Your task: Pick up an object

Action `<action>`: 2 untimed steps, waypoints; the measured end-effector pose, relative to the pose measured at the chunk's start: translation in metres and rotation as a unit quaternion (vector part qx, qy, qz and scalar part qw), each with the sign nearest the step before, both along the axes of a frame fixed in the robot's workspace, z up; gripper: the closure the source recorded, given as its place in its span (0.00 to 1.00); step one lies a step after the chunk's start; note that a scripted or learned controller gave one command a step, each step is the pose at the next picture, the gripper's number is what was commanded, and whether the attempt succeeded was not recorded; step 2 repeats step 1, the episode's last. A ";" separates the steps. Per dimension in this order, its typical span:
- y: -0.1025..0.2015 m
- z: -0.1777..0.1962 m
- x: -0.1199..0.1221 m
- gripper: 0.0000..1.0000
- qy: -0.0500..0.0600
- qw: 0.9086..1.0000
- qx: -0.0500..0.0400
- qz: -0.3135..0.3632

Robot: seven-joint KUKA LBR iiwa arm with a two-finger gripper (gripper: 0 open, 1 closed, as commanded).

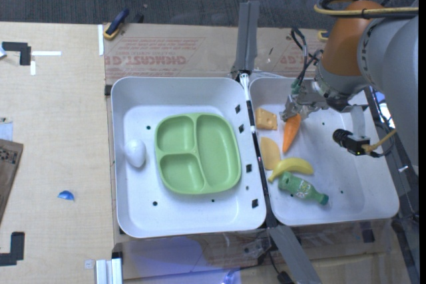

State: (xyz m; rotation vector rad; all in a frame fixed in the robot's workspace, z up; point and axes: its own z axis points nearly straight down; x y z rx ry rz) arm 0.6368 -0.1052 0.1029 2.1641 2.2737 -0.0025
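2 bins sit side by side; the right bin (373,206) holds the carrot (291,133), a banana (291,167), a green bottle (303,188) and a cracker (266,119). The gripper (293,112) appears closed on the carrot's top end, which hangs tip-down beside the cracker. To do this well, lift straight and slowly, since a pinch at 1 end could let it swing or slip.

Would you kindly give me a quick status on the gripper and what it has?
Gripper over right bin, shut on carrot. Carrot hangs point down, top end between the fingers. Cracker and banana close below.
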 end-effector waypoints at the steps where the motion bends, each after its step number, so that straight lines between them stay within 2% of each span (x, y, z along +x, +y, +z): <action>1: 0.082 0.088 -0.046 1.00 0.001 1.000 0.001 -0.023; 2: 0.082 0.088 -0.046 1.00 0.001 1.000 0.001 -0.023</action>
